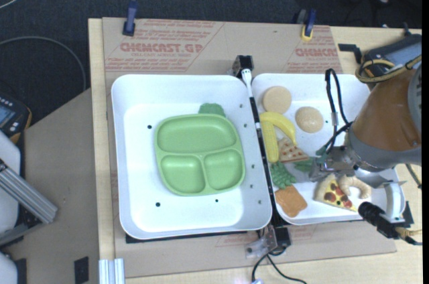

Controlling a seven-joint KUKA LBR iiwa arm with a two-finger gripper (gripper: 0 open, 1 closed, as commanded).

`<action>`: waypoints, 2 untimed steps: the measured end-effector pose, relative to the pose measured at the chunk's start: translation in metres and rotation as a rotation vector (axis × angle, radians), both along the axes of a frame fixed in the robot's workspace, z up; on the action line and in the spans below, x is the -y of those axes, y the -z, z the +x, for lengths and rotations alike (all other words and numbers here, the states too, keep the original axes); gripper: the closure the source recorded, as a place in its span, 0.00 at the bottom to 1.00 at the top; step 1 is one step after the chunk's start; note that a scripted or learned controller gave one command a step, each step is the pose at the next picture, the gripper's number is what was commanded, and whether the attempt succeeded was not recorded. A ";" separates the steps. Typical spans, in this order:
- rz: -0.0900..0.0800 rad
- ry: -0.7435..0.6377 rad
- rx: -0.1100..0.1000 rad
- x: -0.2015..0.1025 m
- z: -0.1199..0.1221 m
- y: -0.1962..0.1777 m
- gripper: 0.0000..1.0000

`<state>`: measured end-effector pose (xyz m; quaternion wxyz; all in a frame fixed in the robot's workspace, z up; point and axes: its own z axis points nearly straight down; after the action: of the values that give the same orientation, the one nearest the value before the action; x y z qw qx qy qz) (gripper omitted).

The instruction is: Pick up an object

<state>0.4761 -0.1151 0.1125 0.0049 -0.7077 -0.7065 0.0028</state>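
The right bin point(315, 83) holds several toy foods: two tan round buns point(277, 99) point(309, 118), a yellow banana point(271, 132), a cracker-like wedge point(289, 152), a green leafy piece point(283, 175), an orange toast piece point(291, 200) and a pizza slice point(337, 195). My gripper point(324, 165) hangs low over the middle of this bin, between the green piece and the pizza slice. The grey and orange arm point(389, 122) covers the bin's right part.
In the left bin point(134, 142) lies a green divided plate point(199, 153), with a small green item point(212, 108) at its far edge. A black divider strip point(253, 108) runs between the bins. Cables point(332, 102) trail beside the arm. Clamps sit at the board's back edge.
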 end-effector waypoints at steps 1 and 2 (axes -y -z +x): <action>-0.004 -0.001 0.013 0.000 0.003 -0.016 1.00; 0.001 -0.013 0.017 -0.093 0.005 -0.075 1.00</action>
<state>0.4807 -0.0224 0.1876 -0.0009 -0.7032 -0.7110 -0.0037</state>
